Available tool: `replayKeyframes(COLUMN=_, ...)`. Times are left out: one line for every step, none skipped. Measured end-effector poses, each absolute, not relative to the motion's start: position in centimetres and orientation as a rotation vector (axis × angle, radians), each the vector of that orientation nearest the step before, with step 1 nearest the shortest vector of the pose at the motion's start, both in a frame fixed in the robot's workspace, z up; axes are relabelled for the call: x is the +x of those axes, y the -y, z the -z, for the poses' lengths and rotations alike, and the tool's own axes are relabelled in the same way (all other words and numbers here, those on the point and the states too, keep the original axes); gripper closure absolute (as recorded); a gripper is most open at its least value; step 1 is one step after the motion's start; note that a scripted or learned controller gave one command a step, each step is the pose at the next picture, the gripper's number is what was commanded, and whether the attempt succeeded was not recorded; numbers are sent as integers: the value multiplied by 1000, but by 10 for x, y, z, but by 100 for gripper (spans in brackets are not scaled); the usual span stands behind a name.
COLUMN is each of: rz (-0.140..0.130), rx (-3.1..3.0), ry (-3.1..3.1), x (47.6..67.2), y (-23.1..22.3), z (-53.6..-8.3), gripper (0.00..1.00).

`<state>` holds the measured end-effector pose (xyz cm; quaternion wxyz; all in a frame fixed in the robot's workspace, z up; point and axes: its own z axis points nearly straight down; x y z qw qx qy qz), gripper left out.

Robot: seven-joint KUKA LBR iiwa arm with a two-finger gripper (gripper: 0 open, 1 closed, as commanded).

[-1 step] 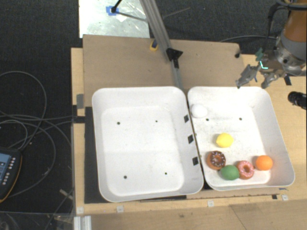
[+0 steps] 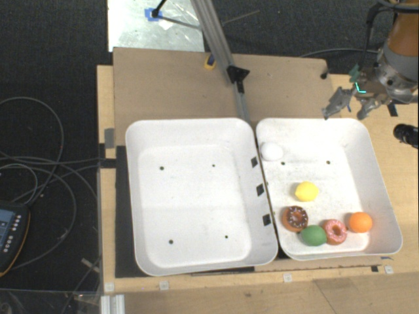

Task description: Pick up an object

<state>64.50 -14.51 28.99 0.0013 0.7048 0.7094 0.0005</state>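
Fingers [image 2: 335, 103] are seen spread and holding nothing, above the right white bin's [image 2: 376, 169] far rim.

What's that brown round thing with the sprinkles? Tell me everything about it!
It is a little chocolate doughnut, probably a toy: a dark brown ring with pale speckles on top and a small hole in the middle. It lies flat on the floor of the right bin, near the front. Its lower right edge touches, or nearly touches, the green ball. The yellow ball sits just behind it, apart.
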Motion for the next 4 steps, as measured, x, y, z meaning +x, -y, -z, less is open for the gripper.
replayKeyframes(rz=2, rx=2221, ry=-2223, x=636, y=145, z=-242, gripper=0)
replayKeyframes(rz=2, rx=2218, ry=-2227, x=643, y=138, z=-188, gripper=0)
replayKeyframes(rz=4, rx=2222, ry=-2224, x=637, y=139, z=-127, gripper=0)
replayKeyframes(rz=-4, rx=2218, ry=-2219, x=640, y=140, z=-143, gripper=100)
